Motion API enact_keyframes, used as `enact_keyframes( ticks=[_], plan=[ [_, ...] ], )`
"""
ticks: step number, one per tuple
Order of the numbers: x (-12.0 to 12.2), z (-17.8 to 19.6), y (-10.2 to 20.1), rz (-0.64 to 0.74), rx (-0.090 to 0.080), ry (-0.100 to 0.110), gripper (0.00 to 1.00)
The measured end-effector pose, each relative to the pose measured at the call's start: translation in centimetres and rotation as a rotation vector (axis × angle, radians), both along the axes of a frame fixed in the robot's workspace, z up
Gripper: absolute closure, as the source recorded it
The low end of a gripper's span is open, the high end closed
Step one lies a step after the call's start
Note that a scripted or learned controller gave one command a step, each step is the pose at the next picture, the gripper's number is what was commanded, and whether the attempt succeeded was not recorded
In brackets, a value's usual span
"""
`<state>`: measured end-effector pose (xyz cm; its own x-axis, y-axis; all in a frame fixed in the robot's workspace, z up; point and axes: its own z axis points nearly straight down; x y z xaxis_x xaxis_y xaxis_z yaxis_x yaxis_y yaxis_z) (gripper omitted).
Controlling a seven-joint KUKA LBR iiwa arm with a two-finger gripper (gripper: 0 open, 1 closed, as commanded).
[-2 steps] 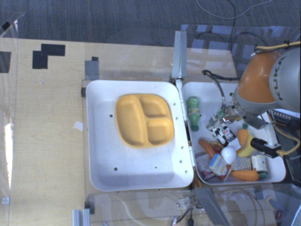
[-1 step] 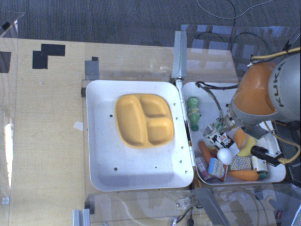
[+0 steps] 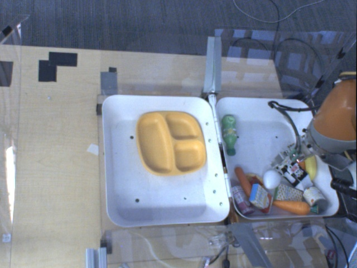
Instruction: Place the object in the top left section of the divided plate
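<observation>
**Gripper low in the cluttered right bin, nothing yet chosen for the plate**

Nearest the camera, along the lower edge of the right bin (image 3: 262, 113), lies a crowded heap: an orange carrot (image 3: 291, 207), a small blue-and-white carton (image 3: 259, 196), a sausage-like red piece (image 3: 242, 180), a purple item (image 3: 240, 199) against the bin's lower left corner, and a small white cup or roll (image 3: 313, 195). Just above them sits a white egg (image 3: 271, 179).

The task does not say which object goes, and nothing here is visibly picked out. Judging by looks, these are light plastic toy foods: stiff, smooth, probably slippery. The egg would likely squirt out of a pinch unless taken across its widest part; the carrot would be best gripped across its thick middle. They touch one another, so a clean grasp may be awkward.

A little farther up, at the frame's right, the gripper (image 3: 291, 159) hangs close above the pile beside a yellow piece (image 3: 310, 167). I cannot tell how the jaws stand, nor whether anything is between them.

Farther still, a green bottle (image 3: 228, 133) lies alone by the bin's left wall, the easiest thing to reach.

In the left bin (image 3: 120, 205), the yellow divided plate (image 3: 170, 142) waits at mid-frame, its sections bare.
</observation>
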<state>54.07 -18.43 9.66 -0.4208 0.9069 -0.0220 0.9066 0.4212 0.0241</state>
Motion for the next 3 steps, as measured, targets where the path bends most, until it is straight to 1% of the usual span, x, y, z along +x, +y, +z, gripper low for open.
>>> enact_keyframes(
  ticks=[1,2,3],
  plan=[
    [4.3,-0.1,-1.6,-0.152,0.017,0.013,1.00],
    [6.6,-0.1,4.6,-0.083,0.009,0.005,1.00],
    [1.2,8.9,12.2,-0.087,0.011,0.023,1.00]
  ],
)
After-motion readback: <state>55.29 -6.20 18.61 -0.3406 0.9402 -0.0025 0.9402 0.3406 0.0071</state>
